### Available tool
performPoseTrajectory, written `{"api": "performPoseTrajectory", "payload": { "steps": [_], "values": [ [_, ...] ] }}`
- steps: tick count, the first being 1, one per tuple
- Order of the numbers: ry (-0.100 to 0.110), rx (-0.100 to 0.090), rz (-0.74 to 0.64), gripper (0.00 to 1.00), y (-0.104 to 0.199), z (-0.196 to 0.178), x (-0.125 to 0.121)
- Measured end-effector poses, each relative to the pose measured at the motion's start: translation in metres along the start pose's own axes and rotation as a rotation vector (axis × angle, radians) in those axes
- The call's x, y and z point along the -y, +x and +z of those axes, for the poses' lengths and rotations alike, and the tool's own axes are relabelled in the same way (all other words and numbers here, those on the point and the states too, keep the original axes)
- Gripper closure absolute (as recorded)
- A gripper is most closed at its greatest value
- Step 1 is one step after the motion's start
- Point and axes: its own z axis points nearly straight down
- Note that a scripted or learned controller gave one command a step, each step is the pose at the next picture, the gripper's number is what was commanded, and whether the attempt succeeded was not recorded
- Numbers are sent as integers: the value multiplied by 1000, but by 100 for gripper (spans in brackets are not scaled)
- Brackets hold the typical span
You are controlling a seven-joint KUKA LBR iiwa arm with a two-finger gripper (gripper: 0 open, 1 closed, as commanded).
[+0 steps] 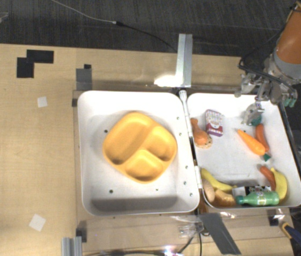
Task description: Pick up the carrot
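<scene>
Three carrots lie in the right bin point(230, 161). One orange carrot point(250, 141) lies slantwise in the middle right, its green end toward the lower right. A second, thinner carrot point(261, 136) lies just right of it, its green top pointing up toward the gripper. A third, small carrot point(267, 174) rests lower down beside a banana. My gripper point(254, 112) hangs over the bin's upper right corner, just above the thin carrot's green top. Nothing shows held in it.
The left bin point(94, 185) holds a yellow divided plate point(140, 145). In the right bin there are also a drumstick-shaped toy point(199, 135), a small pink carton point(213, 122), two bananas point(218, 183) point(280, 184), a green bottle point(257, 198) and a brown piece point(223, 198).
</scene>
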Motion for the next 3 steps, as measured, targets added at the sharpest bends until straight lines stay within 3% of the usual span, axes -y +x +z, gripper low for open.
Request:
{"api": "performPoseTrajectory", "payload": {
  "steps": [1, 2, 3],
  "values": [
    [2, 4, -148, 0, 49, 111, 22],
    [3, 13, -155, 100, 46, 97, 20],
    [1, -2, -257, 100, 121, 78, 40]
  ]
}}
